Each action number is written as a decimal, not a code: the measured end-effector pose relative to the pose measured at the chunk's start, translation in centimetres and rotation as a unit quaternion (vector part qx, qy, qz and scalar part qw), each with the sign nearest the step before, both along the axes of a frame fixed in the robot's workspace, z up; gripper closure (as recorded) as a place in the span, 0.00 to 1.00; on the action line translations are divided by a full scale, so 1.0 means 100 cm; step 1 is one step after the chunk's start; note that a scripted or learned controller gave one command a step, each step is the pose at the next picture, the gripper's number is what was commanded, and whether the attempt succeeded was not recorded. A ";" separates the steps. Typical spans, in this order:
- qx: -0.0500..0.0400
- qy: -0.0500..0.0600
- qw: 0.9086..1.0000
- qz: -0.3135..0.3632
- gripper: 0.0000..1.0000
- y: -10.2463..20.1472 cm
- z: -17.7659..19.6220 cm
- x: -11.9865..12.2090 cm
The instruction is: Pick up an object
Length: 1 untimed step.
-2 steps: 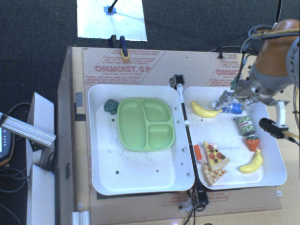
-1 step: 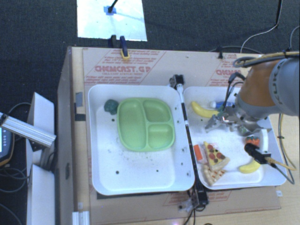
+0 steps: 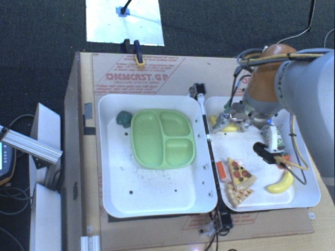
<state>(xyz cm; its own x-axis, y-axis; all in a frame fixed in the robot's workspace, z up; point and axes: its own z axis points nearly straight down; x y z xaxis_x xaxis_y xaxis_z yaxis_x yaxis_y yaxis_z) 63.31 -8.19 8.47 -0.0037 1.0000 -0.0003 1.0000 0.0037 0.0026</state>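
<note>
My gripper point(image 3: 231, 121) is low in the back left corner of the right bin point(image 3: 309, 195), under the orange wrist band. A small yellow object point(image 3: 224, 127) lies right beneath it, partly hidden by it. Toward the front of this bin lie two pizza slices, one point(image 3: 241, 173) with red toppings and one point(image 3: 238, 194) plainer. A yellow banana point(image 3: 280, 184) rests at the front right. A white and green object point(image 3: 272, 136) sits just right of the gripper.
The left bin point(image 3: 120, 192) holds a green divided plate point(image 3: 162, 138) and a dark green lump point(image 3: 124, 118) at its back left corner. A black divider rail point(image 3: 208, 140) runs between the bins. The arm covers the right bin's back right part.
</note>
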 end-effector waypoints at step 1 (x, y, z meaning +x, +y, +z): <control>0.002 0.010 1.000 0.001 0.00 -0.016 -0.003 0.032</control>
